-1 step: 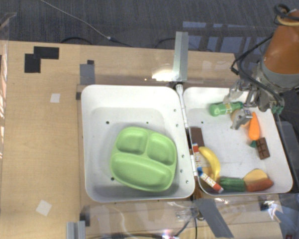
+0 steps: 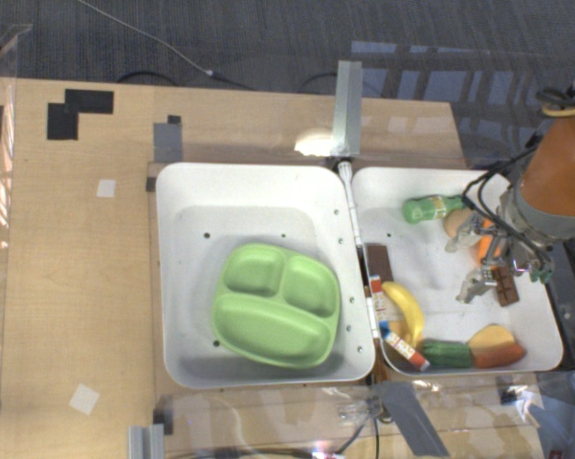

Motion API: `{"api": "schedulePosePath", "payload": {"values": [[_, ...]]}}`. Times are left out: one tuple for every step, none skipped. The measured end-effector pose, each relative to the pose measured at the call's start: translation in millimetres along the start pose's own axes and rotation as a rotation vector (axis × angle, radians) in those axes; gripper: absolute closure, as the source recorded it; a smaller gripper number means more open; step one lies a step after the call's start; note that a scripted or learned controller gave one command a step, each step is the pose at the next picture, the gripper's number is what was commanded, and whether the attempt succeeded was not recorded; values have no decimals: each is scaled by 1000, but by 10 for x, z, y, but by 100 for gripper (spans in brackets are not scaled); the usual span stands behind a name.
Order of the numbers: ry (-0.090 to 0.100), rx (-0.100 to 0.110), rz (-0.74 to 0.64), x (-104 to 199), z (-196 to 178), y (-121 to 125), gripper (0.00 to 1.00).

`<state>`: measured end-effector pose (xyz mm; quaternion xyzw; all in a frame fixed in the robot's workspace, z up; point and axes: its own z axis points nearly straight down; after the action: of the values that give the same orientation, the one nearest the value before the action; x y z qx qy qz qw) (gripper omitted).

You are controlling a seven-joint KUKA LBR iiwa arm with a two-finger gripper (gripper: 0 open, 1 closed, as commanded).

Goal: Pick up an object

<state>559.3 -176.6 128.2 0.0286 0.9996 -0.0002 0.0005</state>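
1. Gripper (image 2: 480, 285) first: it hangs low over the right part of the right bin (image 2: 431, 256), at the end of the grey arm (image 2: 555, 175) with its orange band, which comes in from the right edge. Whether its metal fingers are apart or together cannot be told, and nothing is clearly seen between them.
2. On the far left, the wooden bench (image 2: 67, 285) carries black squares near its back edge and a few pale tags.
3. Next comes the left bin (image 2: 182, 208), white and shallow, with a green plate (image 2: 277, 304) lying flat in it. The plate has three compartments and sits toward the front right of that bin, near the wall the two bins share.
4. Along the left wall of the right bin lies a dark brown bar (image 2: 375, 261), and just in front of it a yellow banana (image 2: 407, 309) curves toward the front.
5. At the front of that bin, a small red, white and blue item (image 2: 402, 347) lies just beside the banana's lower end, touching a dark green vegetable (image 2: 445, 354).
6. Right of the vegetable sits a piece of fruit (image 2: 497, 345), orange on top and red below.
7. Toward the back, a green bottle (image 2: 431, 208) lies on its side, with a tan item (image 2: 456, 222) just beside it.
8. Close to the gripper are an orange piece (image 2: 485, 245) and a small brown block (image 2: 504, 285); the block lies just beside the fingers.
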Motion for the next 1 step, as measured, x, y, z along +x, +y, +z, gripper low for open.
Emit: {"api": "schedulePosePath", "payload": {"values": [[-13,1,-160,-480,388,359,0]]}}
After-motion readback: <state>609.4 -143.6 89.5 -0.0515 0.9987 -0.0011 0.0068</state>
